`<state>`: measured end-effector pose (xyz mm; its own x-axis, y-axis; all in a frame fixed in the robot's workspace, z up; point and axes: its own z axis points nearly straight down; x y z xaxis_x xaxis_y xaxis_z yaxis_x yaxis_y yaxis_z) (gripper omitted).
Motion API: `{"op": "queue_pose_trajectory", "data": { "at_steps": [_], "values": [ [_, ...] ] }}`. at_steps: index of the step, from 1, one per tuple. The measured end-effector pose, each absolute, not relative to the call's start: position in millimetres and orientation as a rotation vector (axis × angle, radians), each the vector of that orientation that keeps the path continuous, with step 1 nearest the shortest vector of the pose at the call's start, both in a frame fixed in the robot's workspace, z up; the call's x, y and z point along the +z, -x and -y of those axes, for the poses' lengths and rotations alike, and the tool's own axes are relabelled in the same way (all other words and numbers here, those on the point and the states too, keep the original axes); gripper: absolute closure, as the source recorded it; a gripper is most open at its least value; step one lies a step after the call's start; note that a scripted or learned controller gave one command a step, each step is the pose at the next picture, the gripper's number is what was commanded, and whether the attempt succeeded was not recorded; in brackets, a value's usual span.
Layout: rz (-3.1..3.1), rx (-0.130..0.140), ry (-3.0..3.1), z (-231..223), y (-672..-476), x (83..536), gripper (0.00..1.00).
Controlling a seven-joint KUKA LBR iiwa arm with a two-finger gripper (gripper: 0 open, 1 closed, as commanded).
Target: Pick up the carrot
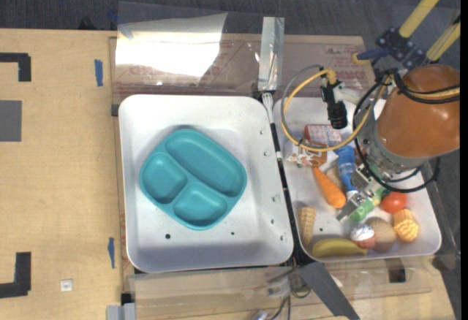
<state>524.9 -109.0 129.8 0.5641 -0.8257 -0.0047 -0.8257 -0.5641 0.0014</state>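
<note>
The carrot (330, 188) lies in my right-hand bin (433, 238), near its left wall, slanting from upper left to lower right, with its narrower end toward a small printed carton (322, 136) and its thicker end pointing down toward the corn cone (306, 221) and the banana (335, 246). I judge it a light toy, probably hard moulded plastic: stiff, smooth, a little slippery, and not something I could crush. Its taper matters (a grip near the thin tip would tend to squirt it out), so I would take hold across the thicker middle, with my fingers set square to its long axis, one on each flank. There is bare white floor to its left, which gives one finger room; on its right a blue bottle-like piece (346, 165) lies just beside it, perhaps touching, and that side looks tight. My pincer (356, 203) hangs just right of the carrot's lower end, over a jumble of metal and green, and I cannot tell whether it is open or closed, since my own wrist and the orange band (424, 117) cover most of it. Nothing I can see sits between its tips. Much else is hard to read: the cables (311, 81) loop over the upper part of the bin, my arm hides the bin's right portion, and the tomato (394, 202), the corn cob (406, 225) and a pale rounded item (374, 234) crowd together below, their edges blurring into one another. The teal divided plate (193, 177) sits alone in the left bin (135, 117), well apart from all this.
</note>
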Motion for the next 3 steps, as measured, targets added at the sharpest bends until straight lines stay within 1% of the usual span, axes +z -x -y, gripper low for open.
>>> {"op": "queue_pose_trajectory", "data": {
  "at_steps": [1, 2, 3],
  "values": [
    [-1.995, -0.007, 2.422, 91, -528.8, 88, 0.00],
    [-1.988, -0.012, 2.419, 88, -531.1, 100, 1.00],
    [-2.118, -0.009, 2.308, 39, -484.5, 188, 1.00]
  ]
}}
